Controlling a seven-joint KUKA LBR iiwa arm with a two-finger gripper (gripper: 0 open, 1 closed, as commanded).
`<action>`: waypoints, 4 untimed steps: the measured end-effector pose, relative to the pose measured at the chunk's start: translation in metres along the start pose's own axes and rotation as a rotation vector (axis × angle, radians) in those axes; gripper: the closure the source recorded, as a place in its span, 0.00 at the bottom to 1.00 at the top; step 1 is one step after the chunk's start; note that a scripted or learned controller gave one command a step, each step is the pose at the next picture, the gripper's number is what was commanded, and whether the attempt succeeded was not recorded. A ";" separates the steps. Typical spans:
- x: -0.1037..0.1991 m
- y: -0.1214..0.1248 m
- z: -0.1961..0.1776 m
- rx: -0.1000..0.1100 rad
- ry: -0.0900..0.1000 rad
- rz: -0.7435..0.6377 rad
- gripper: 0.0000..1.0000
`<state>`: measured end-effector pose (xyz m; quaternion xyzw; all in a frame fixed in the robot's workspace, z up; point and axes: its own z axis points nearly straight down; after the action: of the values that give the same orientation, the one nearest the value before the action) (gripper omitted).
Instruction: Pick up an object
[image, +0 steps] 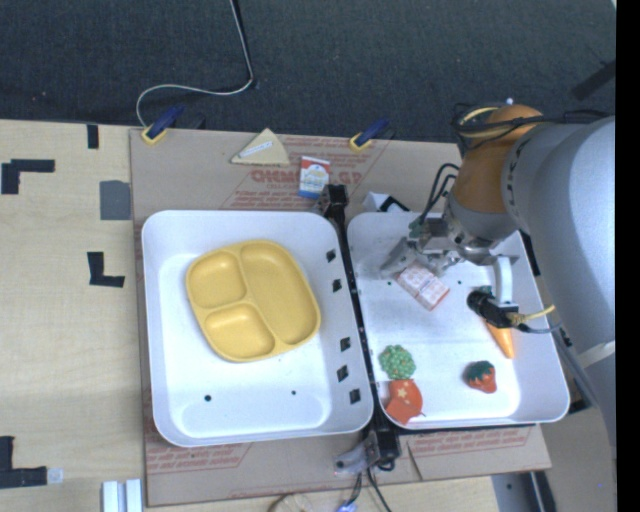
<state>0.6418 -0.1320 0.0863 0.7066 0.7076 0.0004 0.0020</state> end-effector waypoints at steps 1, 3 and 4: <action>0.000 0.000 -0.010 0.000 -0.002 -0.001 1.00; -0.010 -0.045 0.000 0.000 0.001 0.001 0.00; -0.010 -0.045 -0.010 0.000 -0.001 0.001 1.00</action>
<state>0.5971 -0.1424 0.0964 0.7070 0.7072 0.0001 0.0024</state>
